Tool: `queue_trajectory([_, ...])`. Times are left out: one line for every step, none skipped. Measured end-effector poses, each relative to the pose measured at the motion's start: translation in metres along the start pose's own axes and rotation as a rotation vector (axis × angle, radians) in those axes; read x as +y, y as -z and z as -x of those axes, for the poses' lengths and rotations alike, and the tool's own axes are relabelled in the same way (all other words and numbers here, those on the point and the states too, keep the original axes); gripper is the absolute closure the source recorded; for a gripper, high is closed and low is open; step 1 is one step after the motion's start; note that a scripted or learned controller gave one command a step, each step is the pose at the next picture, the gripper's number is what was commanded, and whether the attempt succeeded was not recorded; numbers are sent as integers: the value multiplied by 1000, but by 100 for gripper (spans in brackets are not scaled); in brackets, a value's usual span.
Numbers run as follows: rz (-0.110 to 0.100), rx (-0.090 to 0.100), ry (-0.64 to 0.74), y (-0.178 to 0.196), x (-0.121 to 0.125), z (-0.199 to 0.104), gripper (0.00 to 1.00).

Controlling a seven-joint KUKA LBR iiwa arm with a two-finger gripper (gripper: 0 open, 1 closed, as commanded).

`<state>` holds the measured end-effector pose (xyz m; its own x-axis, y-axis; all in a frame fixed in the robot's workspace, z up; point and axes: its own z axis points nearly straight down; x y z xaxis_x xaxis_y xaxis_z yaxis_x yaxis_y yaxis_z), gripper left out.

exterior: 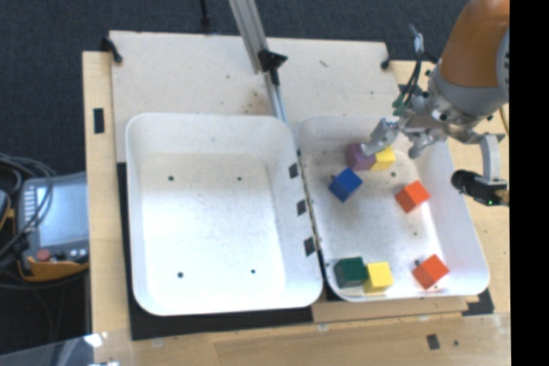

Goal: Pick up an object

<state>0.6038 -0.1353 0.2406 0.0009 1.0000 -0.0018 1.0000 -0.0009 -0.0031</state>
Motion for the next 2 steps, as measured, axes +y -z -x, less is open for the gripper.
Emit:
queue_trajectory([-2, 1, -2, -60, -1, -7, 0])
queue_trajectory([0, 1, -5, -105, 1, -11, 0])
